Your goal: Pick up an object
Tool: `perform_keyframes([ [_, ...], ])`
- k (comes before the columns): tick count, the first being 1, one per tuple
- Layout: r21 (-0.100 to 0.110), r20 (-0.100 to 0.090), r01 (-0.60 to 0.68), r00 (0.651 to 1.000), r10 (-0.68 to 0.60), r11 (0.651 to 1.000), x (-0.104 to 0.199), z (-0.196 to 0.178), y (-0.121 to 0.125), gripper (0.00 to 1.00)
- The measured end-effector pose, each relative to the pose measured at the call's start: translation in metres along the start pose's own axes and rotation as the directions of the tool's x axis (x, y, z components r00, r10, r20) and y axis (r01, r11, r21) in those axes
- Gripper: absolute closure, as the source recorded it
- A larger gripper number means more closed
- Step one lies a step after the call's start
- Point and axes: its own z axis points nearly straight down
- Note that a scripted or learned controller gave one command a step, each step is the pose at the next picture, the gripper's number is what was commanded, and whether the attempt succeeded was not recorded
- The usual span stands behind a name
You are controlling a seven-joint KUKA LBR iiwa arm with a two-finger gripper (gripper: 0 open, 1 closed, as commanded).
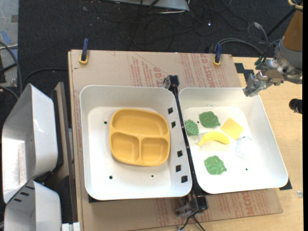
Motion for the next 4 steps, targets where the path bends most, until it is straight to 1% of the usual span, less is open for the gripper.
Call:
perform_keyframes([
  [1,0.006,-0.001,0.000,1.000,0.000,1.000,0.000,-0.001,0.001,1.00],
  [2,0.009,-0.005,0.004,1.000,-0.003,1.000,0.059,-0.002,-0.012,1.00],
  [3,0.010,-0.005,0.004,1.000,-0.004,1.000,0.112,-0.007,-0.032,1.00],
  [4,0.010,-0.005,0.004,1.000,-0.004,1.000,0.167,-0.006,-0.043,1.00],
])
